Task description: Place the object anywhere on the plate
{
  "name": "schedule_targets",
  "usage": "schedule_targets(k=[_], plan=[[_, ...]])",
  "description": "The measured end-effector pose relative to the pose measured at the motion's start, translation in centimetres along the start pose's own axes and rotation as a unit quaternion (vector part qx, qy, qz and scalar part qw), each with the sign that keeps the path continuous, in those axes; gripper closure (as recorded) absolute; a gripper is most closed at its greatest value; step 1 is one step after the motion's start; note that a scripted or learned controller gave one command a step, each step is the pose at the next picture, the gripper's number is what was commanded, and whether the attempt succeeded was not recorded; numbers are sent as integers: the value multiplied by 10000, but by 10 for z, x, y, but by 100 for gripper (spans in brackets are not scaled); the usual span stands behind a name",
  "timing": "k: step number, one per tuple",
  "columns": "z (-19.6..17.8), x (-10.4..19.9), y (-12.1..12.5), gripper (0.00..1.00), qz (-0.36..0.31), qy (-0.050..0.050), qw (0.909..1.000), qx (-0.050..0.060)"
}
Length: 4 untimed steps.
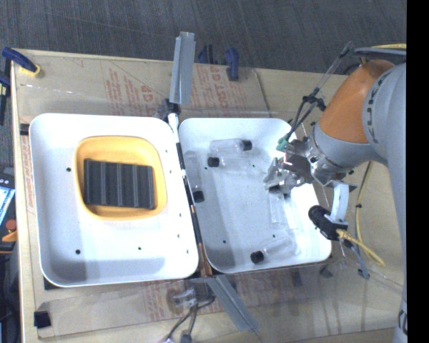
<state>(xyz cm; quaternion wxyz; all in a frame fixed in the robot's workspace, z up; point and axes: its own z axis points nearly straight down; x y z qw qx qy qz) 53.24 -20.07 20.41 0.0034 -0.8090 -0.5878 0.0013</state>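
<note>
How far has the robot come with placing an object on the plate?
Nothing looks done yet: the yellow plate in the left bin carries just its dark grid. The gripper is over the right bin, among clear bottles such as one near the front. Grasping, carrying and placing remain.

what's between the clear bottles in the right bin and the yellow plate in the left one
Only the two bins' adjoining walls, a low ridge that the gripper would have to lift a clear bottle over. The yellow plate already carries a dark ribbed block across its middle, leaving mostly its rim free.
</note>
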Motion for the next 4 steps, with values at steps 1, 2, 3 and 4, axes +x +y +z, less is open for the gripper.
schedule_targets(k=[1,2,3,4], plan=[[-6,61,-11,100,-1573,-9,9876,-1],[-17,124,15,100,-2897,-22,9571,-32],[14,222,-5,100,-3949,-21,9187,-5],[13,221,-5,0,-3948,-22,9188,-7]])
